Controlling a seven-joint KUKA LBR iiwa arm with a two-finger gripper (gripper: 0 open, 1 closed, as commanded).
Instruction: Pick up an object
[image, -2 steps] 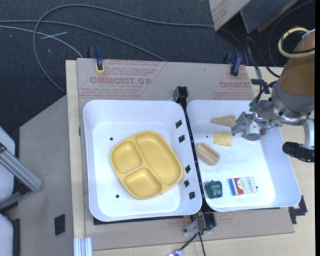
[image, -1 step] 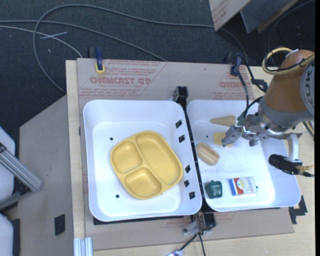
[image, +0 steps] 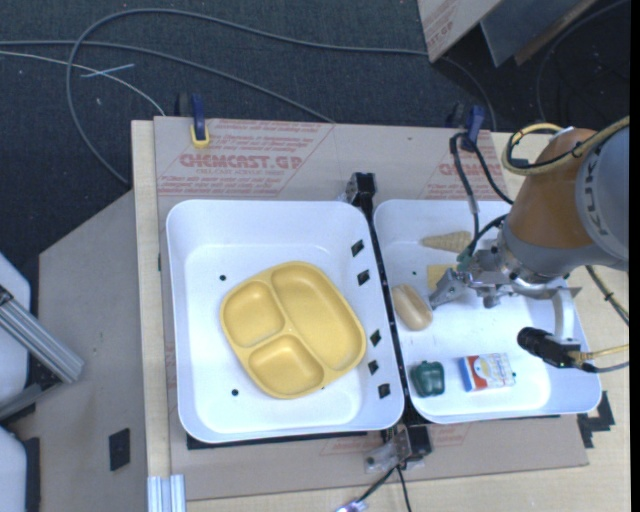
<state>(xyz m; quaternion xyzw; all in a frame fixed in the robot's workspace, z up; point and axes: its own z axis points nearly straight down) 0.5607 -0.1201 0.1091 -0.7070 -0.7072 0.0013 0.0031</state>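
The right bin (image: 560, 400) holds several small objects. A tan bread roll (image: 411, 306) lies by its left wall. A green pepper (image: 428, 377) and a small red, white and blue box (image: 487, 372) sit near the front. A waffle cone (image: 447, 241) lies at the back, with a yellow wedge (image: 436, 275) just below it. My gripper (image: 468, 285) hangs low over the middle of this bin, right of the roll and beside the yellow wedge. Nothing shows in its grasp.
The left bin (image: 200, 230) carries a yellow three-compartment plate (image: 291, 328). A black divider with clips (image: 372, 290) runs between the bins. The grey and orange arm (image: 560, 210) covers the right bin's back right part. Cables trail behind the bench.
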